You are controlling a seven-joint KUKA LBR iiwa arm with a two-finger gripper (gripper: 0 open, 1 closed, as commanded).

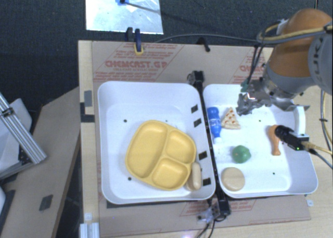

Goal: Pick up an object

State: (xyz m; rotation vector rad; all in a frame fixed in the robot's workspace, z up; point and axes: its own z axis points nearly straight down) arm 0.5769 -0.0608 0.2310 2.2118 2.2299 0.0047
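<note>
Wooden bench [62, 128] with a brown cardboard sheet [151, 63] printed in red under the bins; dark carpet floor behind, with a shiny square sheet [124, 3] lying on it. An aluminium rail [18, 133] sits at the left edge.

Two white bins, side by side and touching. Left bin [119, 102]: one yellow divided tray [160, 154] with three compartments, and one tan bread roll [195, 175] just beside the tray's right corner, against the bin wall.

Right bin [302, 177]: five items. One blue bottle [213, 120] along the left wall, one pizza slice [230, 119] just beside it, one green ball [241, 153], one round beige cookie [233, 178] near the front, one orange drumstick [274, 138] toward the right.

Gripper [248, 103] hangs over the right bin's back part, just right of the pizza slice; cannot tell how the jaws stand. Nothing visibly held.
</note>
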